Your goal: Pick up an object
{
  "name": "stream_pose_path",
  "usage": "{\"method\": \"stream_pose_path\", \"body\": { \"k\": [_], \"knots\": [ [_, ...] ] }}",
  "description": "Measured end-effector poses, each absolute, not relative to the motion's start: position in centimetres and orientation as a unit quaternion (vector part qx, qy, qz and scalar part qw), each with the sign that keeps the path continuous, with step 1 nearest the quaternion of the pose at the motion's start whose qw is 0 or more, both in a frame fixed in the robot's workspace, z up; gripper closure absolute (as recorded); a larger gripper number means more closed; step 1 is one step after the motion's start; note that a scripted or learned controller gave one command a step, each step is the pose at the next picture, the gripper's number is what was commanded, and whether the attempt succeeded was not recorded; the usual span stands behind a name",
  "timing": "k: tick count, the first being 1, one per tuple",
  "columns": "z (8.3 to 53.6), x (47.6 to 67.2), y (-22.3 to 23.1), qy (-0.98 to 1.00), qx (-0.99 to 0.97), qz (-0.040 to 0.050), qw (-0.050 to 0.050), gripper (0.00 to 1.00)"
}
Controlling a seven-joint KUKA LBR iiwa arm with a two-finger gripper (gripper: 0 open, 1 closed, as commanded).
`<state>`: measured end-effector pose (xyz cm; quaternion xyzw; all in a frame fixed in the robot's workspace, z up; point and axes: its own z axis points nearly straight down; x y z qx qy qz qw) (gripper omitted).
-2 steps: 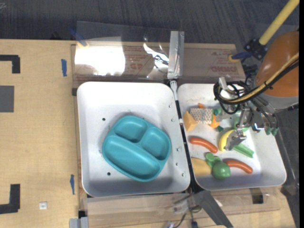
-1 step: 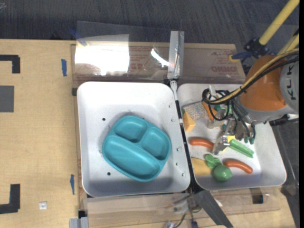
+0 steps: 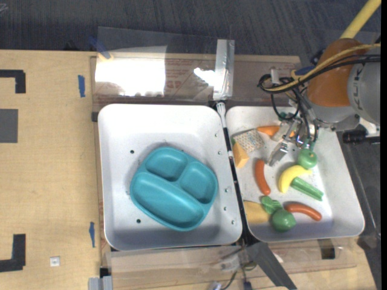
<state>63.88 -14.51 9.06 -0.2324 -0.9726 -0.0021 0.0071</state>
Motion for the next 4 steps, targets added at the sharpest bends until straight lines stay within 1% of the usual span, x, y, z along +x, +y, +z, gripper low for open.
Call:
{"method": "stream_pose_path", "body": {
  "k": [1, 2, 3, 4],
  "knots": [
    [9.0, 58.7, -9.6, -0.969, -0.249, -0.0011, -0.005, 0.0],
    [20.0, 60.9, -20.6, -0.97, -0.243, 0.0017, -0.007, 0.0],
    [9.7, 58.5, -18.8, -0.983, -0.185, 0.0002, -0.003, 0.0],
    [8.9, 58.2, -13.5, -0.956, -0.292, -0.0005, -0.005, 0.0]
  ]
}}
